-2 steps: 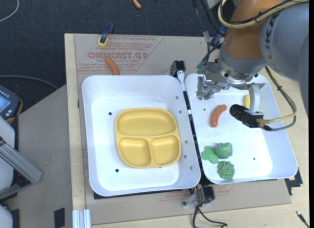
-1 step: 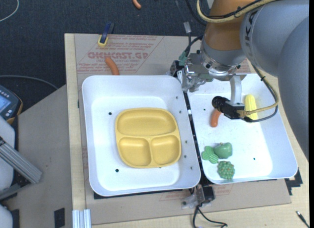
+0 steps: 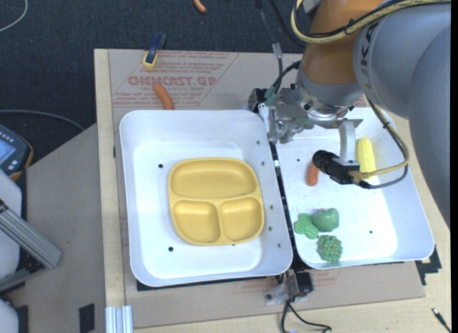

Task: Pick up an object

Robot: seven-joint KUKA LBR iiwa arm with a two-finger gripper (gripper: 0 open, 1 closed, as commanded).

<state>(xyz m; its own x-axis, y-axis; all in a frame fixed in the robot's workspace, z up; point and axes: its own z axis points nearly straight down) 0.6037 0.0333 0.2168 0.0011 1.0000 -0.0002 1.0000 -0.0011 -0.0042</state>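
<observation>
Hovering over the right bin [image 3: 401, 245] near the small carrot [image 3: 313, 175], gripper [image 3: 286, 125] state impossible to tell; best centred squarely above it, clear of the corn [image 3: 366, 155].

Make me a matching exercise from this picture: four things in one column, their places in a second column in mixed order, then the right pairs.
Things:
1. yellow divided plate
2. corn cob
3. green toy vegetables
4. orange carrot piece

Places:
A. on the brown board beyond the bins
B. near the front edge of the right bin
C. in the middle of the left bin
D. at the far right of the right bin, beside the black cable

Pairs: 1-C, 2-D, 3-B, 4-A
</observation>
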